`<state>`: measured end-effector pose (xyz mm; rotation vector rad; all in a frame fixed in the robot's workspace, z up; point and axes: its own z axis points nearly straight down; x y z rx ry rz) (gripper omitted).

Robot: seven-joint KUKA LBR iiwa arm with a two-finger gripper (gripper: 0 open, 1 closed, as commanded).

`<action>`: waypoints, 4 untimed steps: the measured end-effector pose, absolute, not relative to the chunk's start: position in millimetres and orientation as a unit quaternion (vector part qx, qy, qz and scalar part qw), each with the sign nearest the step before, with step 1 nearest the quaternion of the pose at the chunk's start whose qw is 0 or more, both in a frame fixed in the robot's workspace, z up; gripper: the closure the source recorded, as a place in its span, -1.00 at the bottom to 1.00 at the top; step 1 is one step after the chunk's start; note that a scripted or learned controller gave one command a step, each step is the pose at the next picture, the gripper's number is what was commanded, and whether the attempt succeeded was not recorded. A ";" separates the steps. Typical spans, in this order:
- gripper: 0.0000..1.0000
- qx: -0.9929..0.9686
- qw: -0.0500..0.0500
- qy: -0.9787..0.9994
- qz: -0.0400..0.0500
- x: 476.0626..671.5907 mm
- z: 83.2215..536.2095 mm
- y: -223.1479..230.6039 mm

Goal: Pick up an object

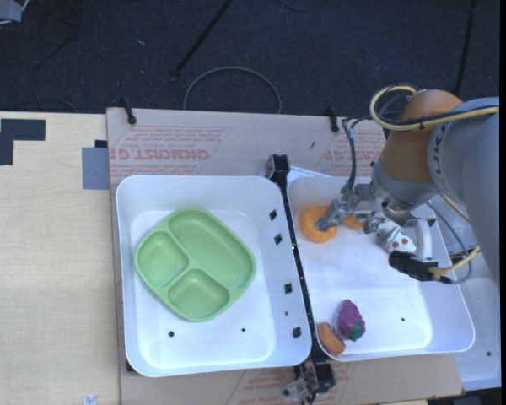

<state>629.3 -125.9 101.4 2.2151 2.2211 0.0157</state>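
Where the grey arm (464, 154) reaches in from the right, its gripper (331, 220) sits low over the back left part of the right bin (451, 332). One grey finger (329, 218) slants down and to the left, and its tip lies on top of a round orange object (314, 226). The second finger cannot be made out against the wrist hardware, so it is not possible to tell whether the gripper is spread or closed, or whether anything is caught between its fingers.

That orange object rests on the bin floor close to the divider (288, 260) between the two bins. It is roughly round, with no clear long axis or pointing direction. It lies directly beneath and slightly left of the fingertip, touching it or very nearly so.

Toward the front of the same bin, well apart from the gripper, a small purple object (351, 319) with a green patch lies beside a second orange object (329, 337) near the front left corner. They look to be touching.

Over in the left bin (139, 201), a green divided plate (195, 262) with three compartments lies flat, turned at an angle.
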 end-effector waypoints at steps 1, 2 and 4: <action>1.00 0.707 0.007 0.707 0.005 627.5 107.3 -128.0; 1.00 0.707 0.002 0.708 0.001 638.6 158.0 -128.6; 1.00 0.706 -0.002 0.708 -0.001 631.9 208.0 -77.0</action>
